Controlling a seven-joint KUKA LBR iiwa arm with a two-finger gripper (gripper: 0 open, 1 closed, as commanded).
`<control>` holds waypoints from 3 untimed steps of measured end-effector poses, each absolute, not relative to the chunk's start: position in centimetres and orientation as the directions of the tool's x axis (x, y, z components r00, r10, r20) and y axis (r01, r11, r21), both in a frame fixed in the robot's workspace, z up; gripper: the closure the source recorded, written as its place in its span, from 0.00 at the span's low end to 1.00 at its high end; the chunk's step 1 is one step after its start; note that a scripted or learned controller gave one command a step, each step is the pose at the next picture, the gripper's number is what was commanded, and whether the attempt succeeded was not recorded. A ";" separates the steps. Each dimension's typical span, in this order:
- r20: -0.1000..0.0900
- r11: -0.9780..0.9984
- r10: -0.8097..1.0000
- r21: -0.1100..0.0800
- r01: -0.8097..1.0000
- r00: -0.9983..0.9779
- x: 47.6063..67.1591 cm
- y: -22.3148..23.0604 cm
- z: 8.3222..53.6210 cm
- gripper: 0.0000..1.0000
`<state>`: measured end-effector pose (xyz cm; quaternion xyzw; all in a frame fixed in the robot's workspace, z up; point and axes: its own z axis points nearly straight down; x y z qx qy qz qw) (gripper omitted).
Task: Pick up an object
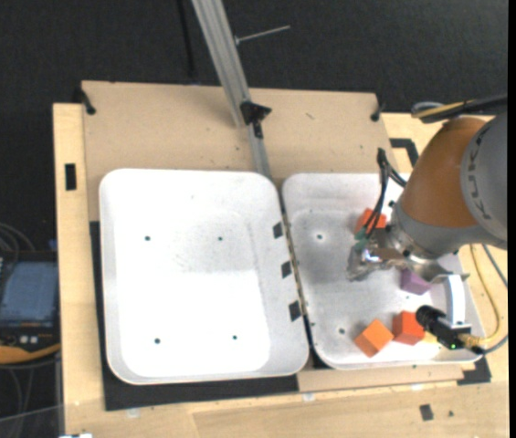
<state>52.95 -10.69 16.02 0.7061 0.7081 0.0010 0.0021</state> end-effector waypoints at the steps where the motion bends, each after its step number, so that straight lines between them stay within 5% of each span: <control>1: -0.002 0.004 1.000 0.008 1.000 -0.004 53.9 -10.7 22.0 1.00; 2: -0.001 0.006 1.000 0.002 1.000 -0.006 54.0 -10.8 22.4 1.00; 3: 0.001 0.009 1.000 0.005 1.000 -0.009 54.4 -5.2 23.7 1.00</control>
